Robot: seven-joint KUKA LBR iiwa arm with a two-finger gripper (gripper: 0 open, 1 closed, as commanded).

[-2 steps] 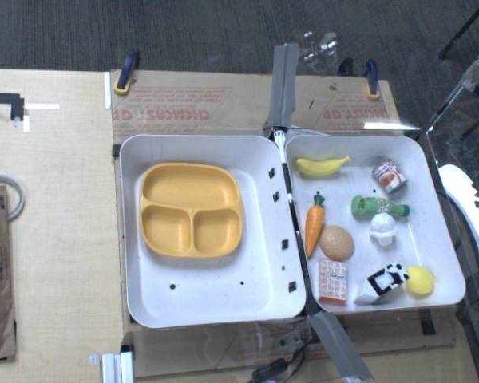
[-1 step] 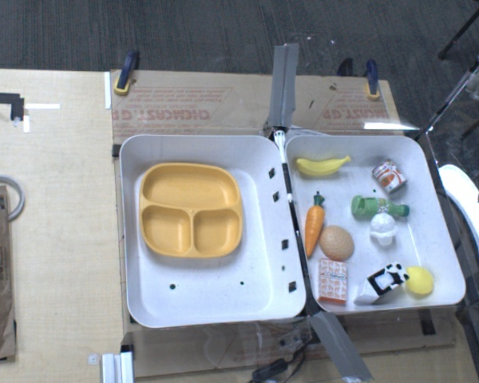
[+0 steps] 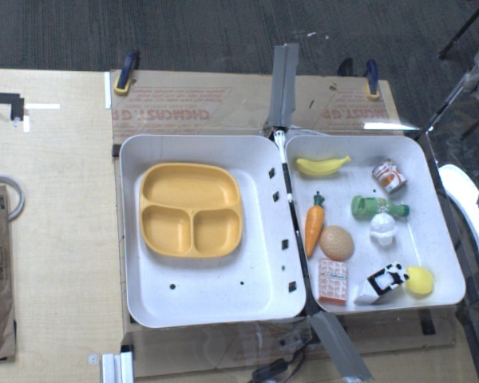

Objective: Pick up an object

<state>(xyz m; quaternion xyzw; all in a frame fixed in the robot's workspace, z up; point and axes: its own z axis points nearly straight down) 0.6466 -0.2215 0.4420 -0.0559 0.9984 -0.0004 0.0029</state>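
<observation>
We're looking down on 2 white bins side by side. The left bin carries 1 yellow divided plate with 3 compartments, lying flat towards the bin's far left.

Every loose object sits in the right bin. At the far end lies a banana, and to its right a small can is tipped on its side. Below those a green bottle lies flat, with a clear rounded thing touching its near side; we can't make out what that is. Along the left wall a carrot points towards us, green top away, and a brown egg-shaped ball rests against its lower right. Nearer us, a red and white box lies flat just beneath the ball. In the near right corner a black and white toy touches a lemon.

Behind both bins, a cardboard sheet is pinned by 2 blue clamps, left and right.

As for the gripper, we cannot tell whether it's apart or together, and nothing in the bin is lifted.
</observation>
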